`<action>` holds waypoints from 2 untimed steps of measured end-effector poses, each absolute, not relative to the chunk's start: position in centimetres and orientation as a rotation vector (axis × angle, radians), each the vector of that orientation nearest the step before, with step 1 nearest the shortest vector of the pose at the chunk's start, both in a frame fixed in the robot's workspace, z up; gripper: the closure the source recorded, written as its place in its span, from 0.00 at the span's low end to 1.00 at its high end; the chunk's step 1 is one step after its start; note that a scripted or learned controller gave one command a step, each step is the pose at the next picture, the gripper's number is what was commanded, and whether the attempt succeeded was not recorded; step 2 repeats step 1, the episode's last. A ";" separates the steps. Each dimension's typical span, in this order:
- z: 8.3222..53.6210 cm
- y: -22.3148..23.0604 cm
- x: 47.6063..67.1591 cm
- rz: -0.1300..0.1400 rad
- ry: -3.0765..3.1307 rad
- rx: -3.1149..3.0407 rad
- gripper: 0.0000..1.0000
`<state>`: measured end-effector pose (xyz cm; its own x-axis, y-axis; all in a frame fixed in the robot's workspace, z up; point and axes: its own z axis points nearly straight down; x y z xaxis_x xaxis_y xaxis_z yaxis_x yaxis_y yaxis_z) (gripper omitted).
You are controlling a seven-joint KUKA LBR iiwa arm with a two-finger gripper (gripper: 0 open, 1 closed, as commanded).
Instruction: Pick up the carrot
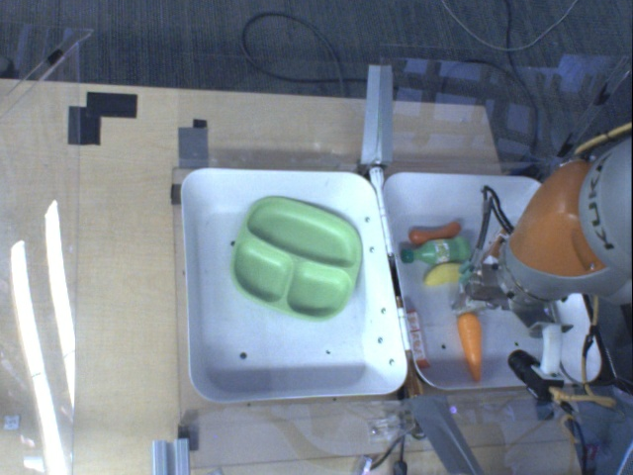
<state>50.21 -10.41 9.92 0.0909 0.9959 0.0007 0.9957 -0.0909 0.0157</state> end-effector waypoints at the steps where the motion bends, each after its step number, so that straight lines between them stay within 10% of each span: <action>1: 20.4 -6.2 52.9 0.005 2.159 2.277 1.00; 2: 20.4 -6.2 52.9 0.005 2.159 2.277 1.00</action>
